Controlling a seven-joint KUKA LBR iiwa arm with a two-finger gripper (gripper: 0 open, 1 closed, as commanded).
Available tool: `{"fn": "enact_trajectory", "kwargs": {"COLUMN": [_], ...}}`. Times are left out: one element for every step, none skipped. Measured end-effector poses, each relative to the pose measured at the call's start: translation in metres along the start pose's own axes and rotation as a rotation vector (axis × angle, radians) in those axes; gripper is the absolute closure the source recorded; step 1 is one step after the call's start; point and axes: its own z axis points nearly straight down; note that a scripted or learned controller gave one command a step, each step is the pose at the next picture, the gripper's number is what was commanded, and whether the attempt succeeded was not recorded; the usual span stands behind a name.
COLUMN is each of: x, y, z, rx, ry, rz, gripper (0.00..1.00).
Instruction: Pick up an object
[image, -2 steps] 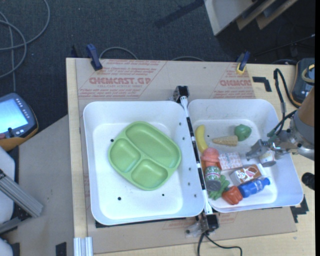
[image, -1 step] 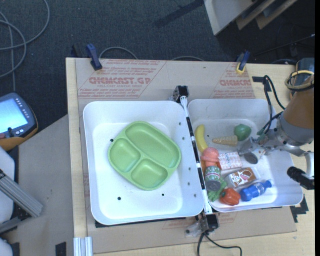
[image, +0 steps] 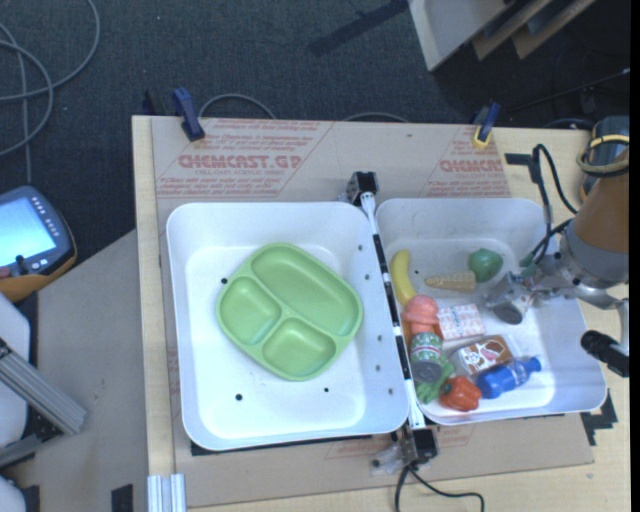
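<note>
The right bin (image: 560, 392) holds the loose objects. A yellow banana (image: 401, 277) lies along its left wall, with a pale corn-like piece (image: 450, 283) and a green round fruit (image: 485, 263) further back. Toward the front lie an orange-red item (image: 422, 312), a small white box (image: 460, 322), a green-labelled can (image: 427, 352), a brown packet (image: 483, 354), a red pepper (image: 460, 393) and a blue bottle (image: 508, 376). My gripper (image: 506, 300) reaches in from the right. It is low over the bin's middle, just right of the white box and below the green fruit.
The left bin (image: 190, 300) contains a green divided plate (image: 290, 310). A black clamp (image: 362, 185) sits at the back where the two bins meet. Cables run along the right edge near the arm (image: 600, 240).
</note>
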Motion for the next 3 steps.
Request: {"fn": "enact_trajectory", "kwargs": {"x": [0.058,0.101,0.163], "y": [0.01,0.006,-0.025], "z": [0.01,0.008,-0.094], "rx": [0.003,-0.005,0.001], "ry": [0.002,-0.012,0.002], "rz": [-0.004,0.001,-0.003], "gripper": [1.0,1.0,1.0]}}
